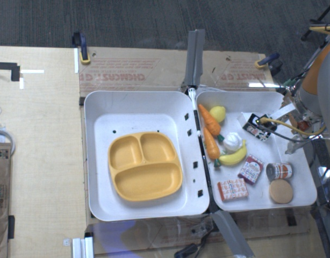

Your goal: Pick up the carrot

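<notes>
Yellow divided plate in left bin; banana right.

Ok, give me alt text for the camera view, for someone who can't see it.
Two carrots lie end to end along the left wall of the right bin, beside a lemon, a banana, small food boxes and a can. The left bin holds a yellow divided plate. The arm's tool hovers at the right bin's right edge, away from the carrots.

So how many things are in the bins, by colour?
Orange: 2, carrots
Yellow: 3, lemon, banana, plate
Red and white: 3, packets, can
White: 1, round thing
Tan: 1, disc
Total: 10
</notes>
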### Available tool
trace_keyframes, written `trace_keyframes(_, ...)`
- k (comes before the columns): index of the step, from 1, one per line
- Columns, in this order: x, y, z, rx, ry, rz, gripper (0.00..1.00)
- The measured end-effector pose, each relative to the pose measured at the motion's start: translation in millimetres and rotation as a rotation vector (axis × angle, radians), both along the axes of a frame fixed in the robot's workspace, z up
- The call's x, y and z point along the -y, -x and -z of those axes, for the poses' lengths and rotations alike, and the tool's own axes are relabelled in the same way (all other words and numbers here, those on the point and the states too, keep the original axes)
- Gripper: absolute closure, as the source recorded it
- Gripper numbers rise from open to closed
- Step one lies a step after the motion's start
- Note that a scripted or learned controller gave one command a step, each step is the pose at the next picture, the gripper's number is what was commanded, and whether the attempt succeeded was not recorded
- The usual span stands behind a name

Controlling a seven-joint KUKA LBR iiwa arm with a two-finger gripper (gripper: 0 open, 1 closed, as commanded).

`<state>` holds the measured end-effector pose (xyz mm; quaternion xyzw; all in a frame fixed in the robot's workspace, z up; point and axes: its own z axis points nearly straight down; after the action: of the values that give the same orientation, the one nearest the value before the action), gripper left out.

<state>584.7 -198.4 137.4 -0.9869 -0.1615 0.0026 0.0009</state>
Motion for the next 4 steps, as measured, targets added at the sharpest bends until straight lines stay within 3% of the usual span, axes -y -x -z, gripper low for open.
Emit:
trace_keyframes(1,20,-62,10,0.002,0.001,0.12,0.0)
trace_keyframes(2,-9,-27,-48,0.001,0.001,0.122,0.0)
trace_keyframes(3,23,-62,10,0.003,0.0,0.09,0.0)
trace_keyframes(4,23,-62,11,0.002,0.0,0.09,0.0)
